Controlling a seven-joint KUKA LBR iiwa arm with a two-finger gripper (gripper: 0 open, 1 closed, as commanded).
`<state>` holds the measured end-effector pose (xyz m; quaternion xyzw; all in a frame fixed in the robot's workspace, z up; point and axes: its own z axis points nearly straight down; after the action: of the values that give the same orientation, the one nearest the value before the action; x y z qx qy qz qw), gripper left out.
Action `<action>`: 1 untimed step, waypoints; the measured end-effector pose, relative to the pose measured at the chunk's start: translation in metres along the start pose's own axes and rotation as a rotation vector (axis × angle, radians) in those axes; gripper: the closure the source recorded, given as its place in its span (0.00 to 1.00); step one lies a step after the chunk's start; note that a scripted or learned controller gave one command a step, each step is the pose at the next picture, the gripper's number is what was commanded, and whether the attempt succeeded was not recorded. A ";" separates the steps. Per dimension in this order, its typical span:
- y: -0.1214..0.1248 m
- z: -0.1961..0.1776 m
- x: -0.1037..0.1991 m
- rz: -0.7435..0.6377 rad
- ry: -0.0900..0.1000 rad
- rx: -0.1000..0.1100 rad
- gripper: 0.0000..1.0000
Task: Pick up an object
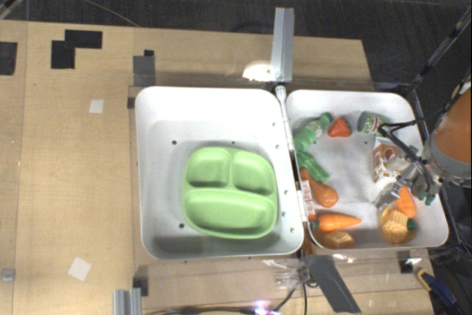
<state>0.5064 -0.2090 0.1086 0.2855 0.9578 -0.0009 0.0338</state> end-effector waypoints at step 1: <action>0.000 0.000 0.000 0.012 0.000 -0.001 0.00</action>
<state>0.5064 -0.2088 0.1085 0.2913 0.9560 -0.0004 0.0338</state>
